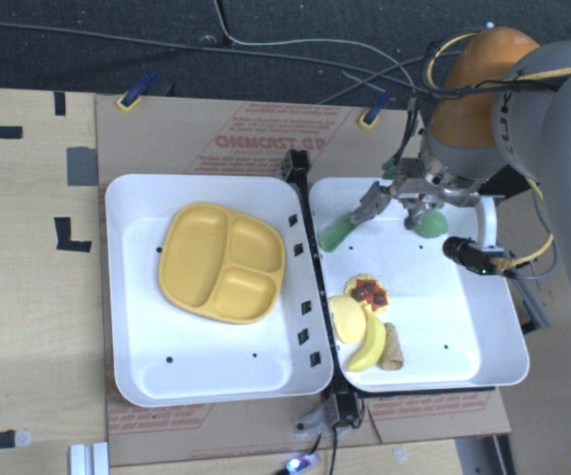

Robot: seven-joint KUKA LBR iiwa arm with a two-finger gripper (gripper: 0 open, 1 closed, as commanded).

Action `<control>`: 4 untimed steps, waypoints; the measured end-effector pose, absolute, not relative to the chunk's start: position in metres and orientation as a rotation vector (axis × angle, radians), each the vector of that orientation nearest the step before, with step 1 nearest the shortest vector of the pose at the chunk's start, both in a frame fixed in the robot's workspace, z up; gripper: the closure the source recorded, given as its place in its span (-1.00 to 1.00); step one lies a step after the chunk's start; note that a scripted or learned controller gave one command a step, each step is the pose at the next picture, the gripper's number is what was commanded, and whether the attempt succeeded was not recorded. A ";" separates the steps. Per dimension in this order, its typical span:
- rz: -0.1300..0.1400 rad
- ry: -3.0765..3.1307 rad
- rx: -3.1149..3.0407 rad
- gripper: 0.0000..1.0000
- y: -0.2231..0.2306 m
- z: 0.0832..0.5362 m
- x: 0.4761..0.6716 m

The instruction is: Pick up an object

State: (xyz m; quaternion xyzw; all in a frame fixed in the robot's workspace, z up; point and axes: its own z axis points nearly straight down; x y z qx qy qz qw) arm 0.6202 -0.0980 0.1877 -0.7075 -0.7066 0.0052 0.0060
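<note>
My gripper hangs over the back of the right bin, open, its two fingers spread wide with nothing between them. One grey finger slants left toward the divider and ends in green. The other also ends in green. I cannot tell whether these green bits are finger tips or loose items. Toward the front left of the same bin lies a cluster of toy food: a banana, a pale yellow round piece, a red-topped piece and a brown piece. The gripper stands behind the cluster, apart from it.
A yellow divided plate lies in the left bin. A black divider separates the bins. A black cable end hangs off the wrist over the right bin's right side. Cables run across the dark floor behind.
</note>
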 end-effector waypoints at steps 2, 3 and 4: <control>0.009 -2.219 -2.217 -1.00 -0.097 0.131 0.625; 0.004 -2.224 -2.220 -1.00 -0.096 0.082 0.625; 0.001 -2.226 -2.220 1.00 -0.096 0.095 0.626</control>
